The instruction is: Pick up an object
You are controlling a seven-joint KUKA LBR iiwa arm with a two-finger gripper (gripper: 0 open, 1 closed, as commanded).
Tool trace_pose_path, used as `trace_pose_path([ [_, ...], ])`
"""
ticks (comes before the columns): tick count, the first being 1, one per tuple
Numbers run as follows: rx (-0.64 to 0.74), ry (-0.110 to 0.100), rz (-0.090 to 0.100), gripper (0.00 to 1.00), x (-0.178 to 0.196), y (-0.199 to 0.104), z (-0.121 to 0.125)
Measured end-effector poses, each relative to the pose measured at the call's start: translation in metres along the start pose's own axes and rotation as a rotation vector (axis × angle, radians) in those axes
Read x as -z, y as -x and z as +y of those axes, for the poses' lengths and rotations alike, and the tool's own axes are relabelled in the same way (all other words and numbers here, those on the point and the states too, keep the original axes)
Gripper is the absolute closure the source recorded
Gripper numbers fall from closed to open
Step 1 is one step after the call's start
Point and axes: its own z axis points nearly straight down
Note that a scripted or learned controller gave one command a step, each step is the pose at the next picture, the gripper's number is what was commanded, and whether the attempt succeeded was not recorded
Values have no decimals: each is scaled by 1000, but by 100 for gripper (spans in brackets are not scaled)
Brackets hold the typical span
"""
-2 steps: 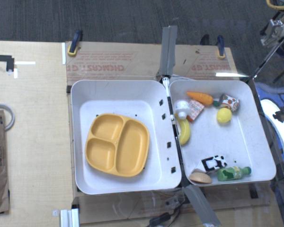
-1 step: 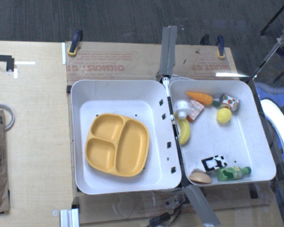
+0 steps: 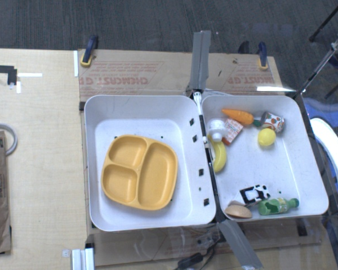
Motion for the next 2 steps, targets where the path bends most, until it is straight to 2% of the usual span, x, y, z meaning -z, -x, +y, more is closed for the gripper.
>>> trace_pose_path([
  [2,4,-7,-4,100,13,0,3],
])
